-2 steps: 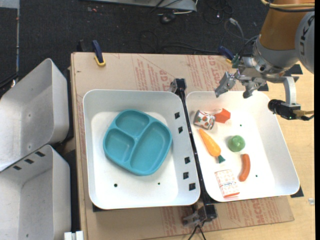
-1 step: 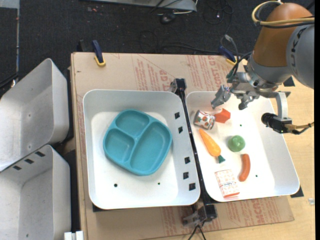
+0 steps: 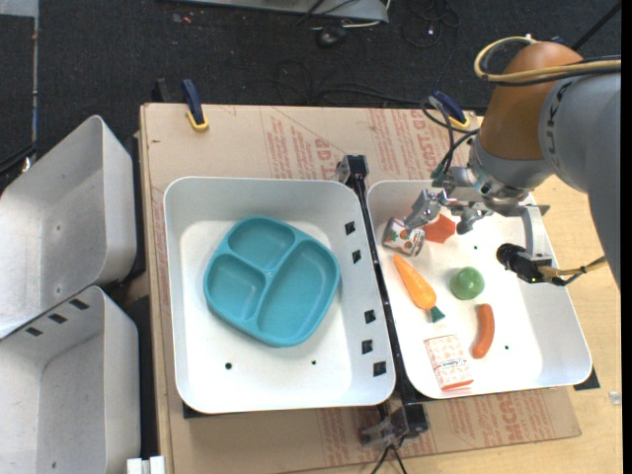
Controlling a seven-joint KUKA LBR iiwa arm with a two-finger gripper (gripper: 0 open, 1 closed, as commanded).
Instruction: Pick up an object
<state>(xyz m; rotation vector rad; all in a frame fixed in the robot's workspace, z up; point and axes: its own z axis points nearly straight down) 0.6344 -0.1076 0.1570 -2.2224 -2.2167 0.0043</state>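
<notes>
Carrot (image 3: 416, 281), smooth and tapered, lies below the tool (image 3: 431, 208), whose opening I cannot tell.

Bright, even light falls from overhead, and the 2 white bins (image 3: 265, 388) glow almost washed out against the dark floor (image 3: 89, 38) at the far side. Shadows are soft and short: a faint one hugs the near edge of the teal plate (image 3: 272, 279), and the arm (image 3: 553, 97) dims the bin's far right corner. A mild sheen sits on the arm's orange band (image 3: 523, 92). Focus is fairly sharp throughout, with slight softness and grain; small print on the cardboard (image 3: 247, 131) stays readable.
</notes>
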